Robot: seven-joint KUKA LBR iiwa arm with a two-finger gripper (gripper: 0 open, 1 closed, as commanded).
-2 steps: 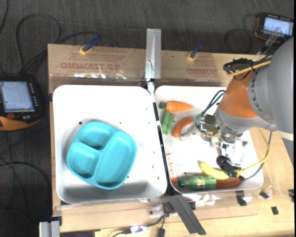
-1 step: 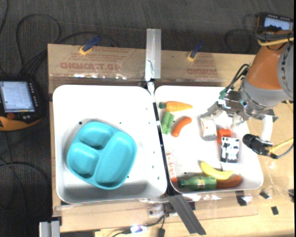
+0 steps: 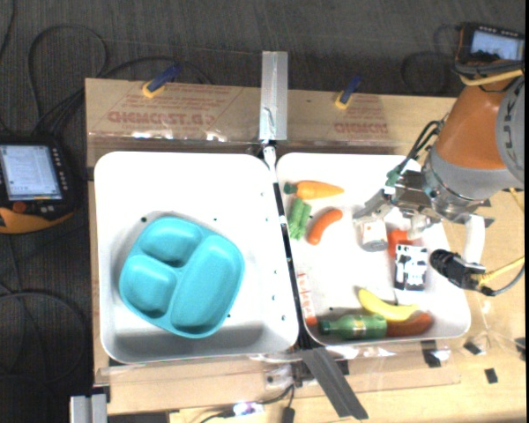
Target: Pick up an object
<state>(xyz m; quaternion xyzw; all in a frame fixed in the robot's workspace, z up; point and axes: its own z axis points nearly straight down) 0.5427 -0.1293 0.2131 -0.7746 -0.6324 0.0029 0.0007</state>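
1. dark carpet with loose black cables surrounds a wooden counter (image 3: 476, 122) that carries two shallow white bins side by side; a handheld control screen (image 3: 25, 176) lies on the floor well to the left.
2. the left bin (image 3: 115, 174) holds a teal divided tray (image 3: 181, 274), sitting flat and slightly turned, probably as a place to receive whatever gets picked.
3. the right bin (image 3: 370, 170) holds all the loose items, so the pick has to happen here.
4. the grey arm with its orange band (image 3: 476, 130) leans in from the right over the right bin's far-right part, low over the objects.
5. the end effector (image 3: 397, 211) sits just above a small white block (image 3: 371, 233) and touching or nearly touching an orange-and-white boxy item (image 3: 407, 261); whether it is wide or narrow i cannot tell, and nothing is visibly gripped.
6. along the near wall lie a green bottle (image 3: 353, 327), a yellow banana (image 3: 383, 305) and something red (image 3: 414, 324), crowded together and likely harder to reach cleanly.
7. near the divider lie a carrot (image 3: 317, 189), a small green vegetable (image 3: 298, 215) and an orange-red one (image 3: 322, 225), well apart from the end effector.
8. judging by its pose, the arm is at the approach step; the white block looks the likeliest target.
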